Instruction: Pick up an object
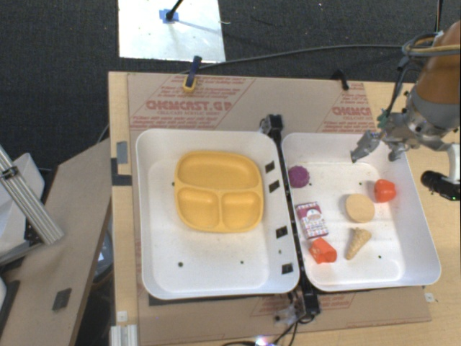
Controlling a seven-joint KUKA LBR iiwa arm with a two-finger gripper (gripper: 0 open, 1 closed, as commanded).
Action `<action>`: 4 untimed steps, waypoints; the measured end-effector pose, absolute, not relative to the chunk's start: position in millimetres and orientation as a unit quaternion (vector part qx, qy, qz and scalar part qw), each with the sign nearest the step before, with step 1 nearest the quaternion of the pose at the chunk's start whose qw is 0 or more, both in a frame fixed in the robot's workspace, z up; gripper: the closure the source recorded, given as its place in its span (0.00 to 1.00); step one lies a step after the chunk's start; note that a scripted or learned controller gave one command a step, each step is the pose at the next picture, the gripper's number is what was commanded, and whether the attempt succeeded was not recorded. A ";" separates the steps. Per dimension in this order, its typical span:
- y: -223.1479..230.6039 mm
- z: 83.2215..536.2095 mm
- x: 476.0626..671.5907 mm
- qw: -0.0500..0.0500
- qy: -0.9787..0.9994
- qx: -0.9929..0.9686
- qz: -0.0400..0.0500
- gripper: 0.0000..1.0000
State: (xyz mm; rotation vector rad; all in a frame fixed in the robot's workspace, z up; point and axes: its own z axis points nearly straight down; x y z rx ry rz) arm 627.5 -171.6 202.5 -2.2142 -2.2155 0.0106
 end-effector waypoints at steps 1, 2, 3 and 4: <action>-171.3 211.0 630.4 -0.001 -0.708 -0.706 0.000 0.00; -169.8 169.6 630.1 0.000 -0.708 -0.706 0.000 0.00; -164.0 126.7 633.6 0.000 -0.709 -0.705 0.000 0.00; -163.4 82.6 633.9 0.000 -0.709 -0.705 0.000 0.00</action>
